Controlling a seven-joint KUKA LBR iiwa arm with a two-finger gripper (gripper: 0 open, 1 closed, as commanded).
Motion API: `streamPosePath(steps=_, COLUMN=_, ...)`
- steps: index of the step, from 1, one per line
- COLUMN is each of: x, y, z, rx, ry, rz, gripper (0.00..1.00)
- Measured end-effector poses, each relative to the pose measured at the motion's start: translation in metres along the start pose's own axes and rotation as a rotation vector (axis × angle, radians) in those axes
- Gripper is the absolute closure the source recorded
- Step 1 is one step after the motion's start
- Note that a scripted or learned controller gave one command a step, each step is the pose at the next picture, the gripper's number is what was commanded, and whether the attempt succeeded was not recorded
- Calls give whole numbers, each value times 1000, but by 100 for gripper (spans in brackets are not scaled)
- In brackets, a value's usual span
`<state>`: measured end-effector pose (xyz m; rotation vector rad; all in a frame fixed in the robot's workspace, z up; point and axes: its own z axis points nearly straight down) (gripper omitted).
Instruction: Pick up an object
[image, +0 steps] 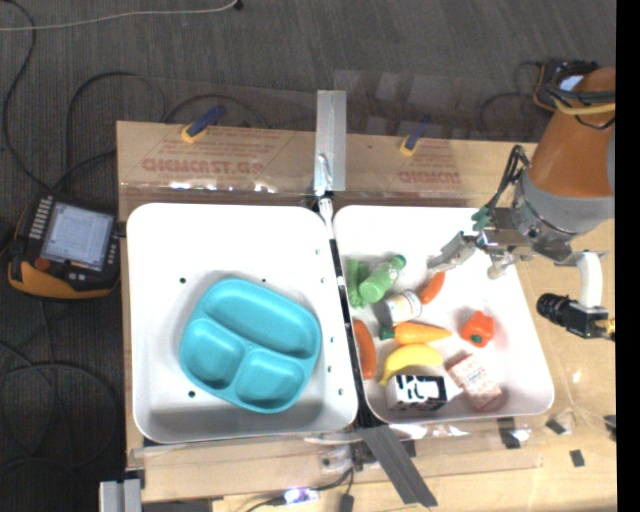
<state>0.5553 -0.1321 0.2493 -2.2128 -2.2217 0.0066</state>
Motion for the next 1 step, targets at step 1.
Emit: streamPosePath(steps=1, x=-7, y=26, z=51, rx=1, ry=1, rz=173, gripper=0)
